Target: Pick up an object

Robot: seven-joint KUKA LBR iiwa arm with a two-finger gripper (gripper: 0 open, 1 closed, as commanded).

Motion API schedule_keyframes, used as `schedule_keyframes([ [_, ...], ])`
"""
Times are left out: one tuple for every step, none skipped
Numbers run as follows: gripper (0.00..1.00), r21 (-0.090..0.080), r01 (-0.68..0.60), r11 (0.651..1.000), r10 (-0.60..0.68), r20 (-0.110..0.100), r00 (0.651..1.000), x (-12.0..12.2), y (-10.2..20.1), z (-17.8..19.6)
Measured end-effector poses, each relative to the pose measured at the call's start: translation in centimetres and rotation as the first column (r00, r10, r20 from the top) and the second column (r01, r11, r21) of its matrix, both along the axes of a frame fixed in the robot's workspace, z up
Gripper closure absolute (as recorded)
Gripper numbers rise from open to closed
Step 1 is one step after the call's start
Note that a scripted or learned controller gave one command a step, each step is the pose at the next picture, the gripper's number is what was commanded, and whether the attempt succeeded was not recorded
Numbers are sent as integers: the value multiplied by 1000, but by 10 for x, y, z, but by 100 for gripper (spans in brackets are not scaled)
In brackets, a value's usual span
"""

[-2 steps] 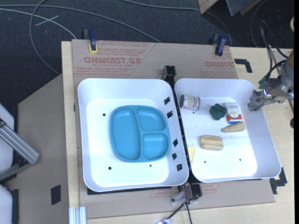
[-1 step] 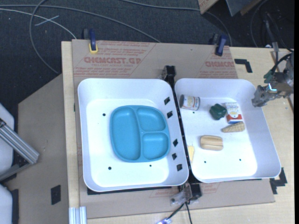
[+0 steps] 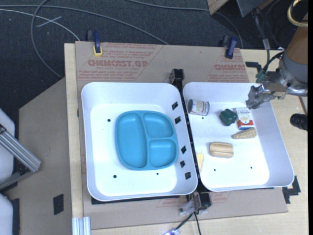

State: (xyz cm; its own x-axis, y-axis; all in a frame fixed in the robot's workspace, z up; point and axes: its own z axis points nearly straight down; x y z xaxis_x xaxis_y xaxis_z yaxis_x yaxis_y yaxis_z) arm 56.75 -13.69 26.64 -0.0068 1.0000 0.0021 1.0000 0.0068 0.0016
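My gripper (image 3: 254,100) hangs over the far right part of the right bin (image 3: 274,175), just above and to the right of a small red and white box (image 3: 244,118). Left of the box sits a dark green lump (image 3: 228,116). A small can (image 3: 198,107) lies on its side near the bin's back left. A pale corn-like piece (image 3: 244,134) lies below the box, and a tan bread roll (image 3: 221,150) rests near the middle. Nothing shows held in the gripper.
The left bin (image 3: 98,180) holds a blue divided plate (image 3: 146,139). A yellow sliver (image 3: 199,160) leans at the right bin's left wall. Black clips line the divider between the bins. Blue clamps (image 3: 97,44) hold the board at the back.
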Motion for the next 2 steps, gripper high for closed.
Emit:
schedule_keyframes([
  [100, 0, 1, 1000, -1, -4, 1000, 4, 48, -13],
  [100, 1, 1, 1000, -1, -3, 1000, 3, 101, -7],
])
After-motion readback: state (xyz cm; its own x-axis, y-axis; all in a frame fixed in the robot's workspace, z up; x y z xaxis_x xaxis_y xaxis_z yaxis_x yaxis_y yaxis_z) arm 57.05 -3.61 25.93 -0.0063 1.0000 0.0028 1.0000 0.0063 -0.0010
